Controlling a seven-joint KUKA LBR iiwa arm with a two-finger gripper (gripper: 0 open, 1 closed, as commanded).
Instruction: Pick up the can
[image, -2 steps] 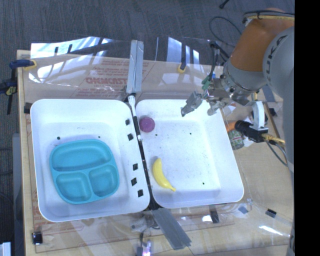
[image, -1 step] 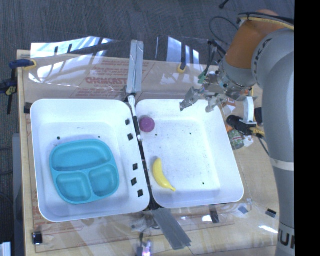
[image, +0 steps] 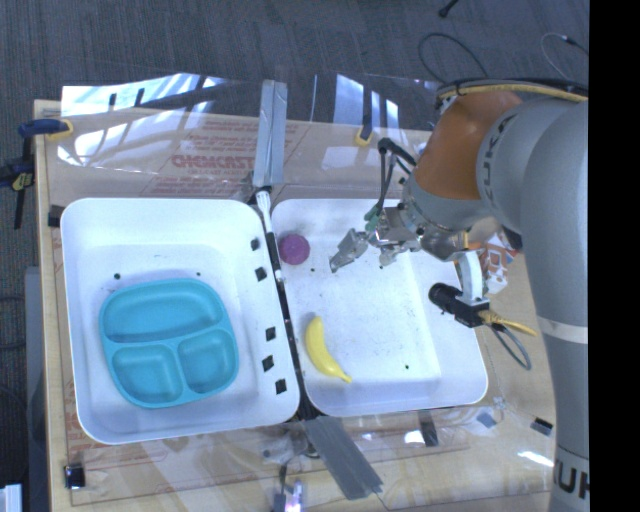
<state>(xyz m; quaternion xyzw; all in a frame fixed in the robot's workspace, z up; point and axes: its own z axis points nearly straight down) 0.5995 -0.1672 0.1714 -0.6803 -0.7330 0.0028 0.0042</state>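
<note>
Claw (image: 365, 250) over right bin (image: 455, 385), finger state unclear | purple ball (image: 294, 248) nearby | banana (image: 324, 350) lay below | blue tray (image: 168, 340) in left bin (image: 85, 240)

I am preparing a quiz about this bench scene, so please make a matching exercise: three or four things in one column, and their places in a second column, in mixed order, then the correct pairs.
Things:
1. blue divided tray
2. banana
3. purple ball
4. gripper

Places:
A. over the upper middle of the right bin
B. lower left part of the right bin
C. inside the left bin
D. upper left corner of the right bin, near the divider

Pairs: 1-C, 2-B, 3-D, 4-A
</note>
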